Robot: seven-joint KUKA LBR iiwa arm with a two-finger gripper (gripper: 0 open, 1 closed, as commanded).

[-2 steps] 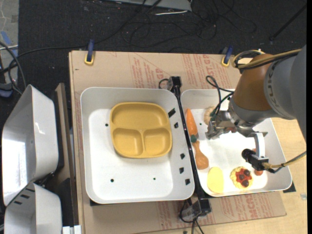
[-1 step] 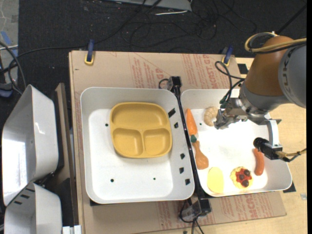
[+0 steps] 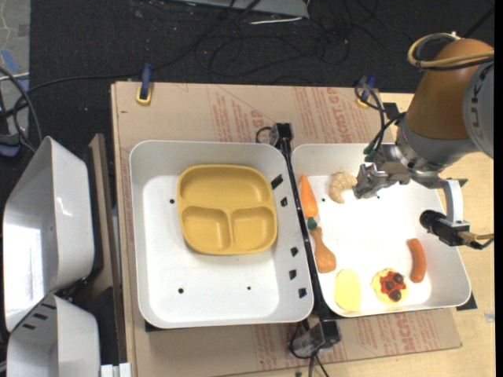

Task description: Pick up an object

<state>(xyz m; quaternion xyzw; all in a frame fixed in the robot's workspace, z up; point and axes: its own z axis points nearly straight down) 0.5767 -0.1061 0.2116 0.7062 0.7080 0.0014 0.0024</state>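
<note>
My gripper (image 3: 366, 185) hangs over the upper part of the right bin (image 3: 440, 234), just right of a pale beige lumpy piece (image 3: 340, 185). Along that bin's left wall lie an orange carrot (image 3: 308, 198) and, below it, an orange-brown drumstick shape (image 3: 322, 250). A yellow oval piece (image 3: 347, 289) and a small pizza-like piece with red and dark spots (image 3: 391, 284) rest near the front wall. A red-orange sausage (image 3: 417, 259) lies at the right. Nothing shows between the fingers.
The left bin (image 3: 157, 281) holds a yellow three-compartment plate (image 3: 228, 209). A black part on the arm (image 3: 440, 225) juts over the right bin's right side. White containers (image 3: 43, 218) stand left of the bench. Cables run along the back.
</note>
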